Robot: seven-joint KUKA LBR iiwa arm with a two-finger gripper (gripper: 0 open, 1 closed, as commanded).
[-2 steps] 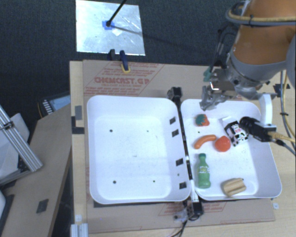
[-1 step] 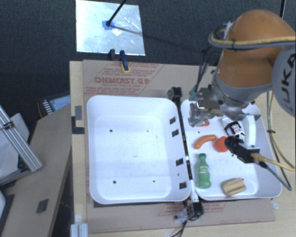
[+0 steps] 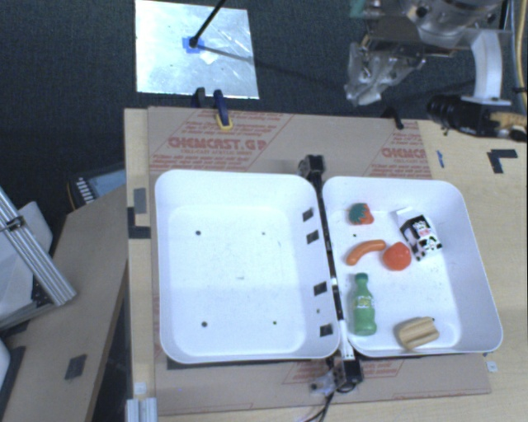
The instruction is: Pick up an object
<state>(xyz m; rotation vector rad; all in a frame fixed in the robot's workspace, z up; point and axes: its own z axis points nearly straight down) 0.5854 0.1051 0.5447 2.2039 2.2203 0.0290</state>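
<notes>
Grey jaws (image 3: 369, 82) hang above the bench; blurred, their spread seemingly unreadable.

The arm (image 3: 462, 21) comes in at about one o'clock in the camera view, high in the picture. Its gripper (image 3: 367, 82) hangs down and looks metallic grey. The gripper is blurred, and its lower end points toward six o'clock.

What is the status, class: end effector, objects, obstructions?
End effector high above the bench, beyond the bins. Six objects in right bin, untouched. Nothing obstructing.
</notes>
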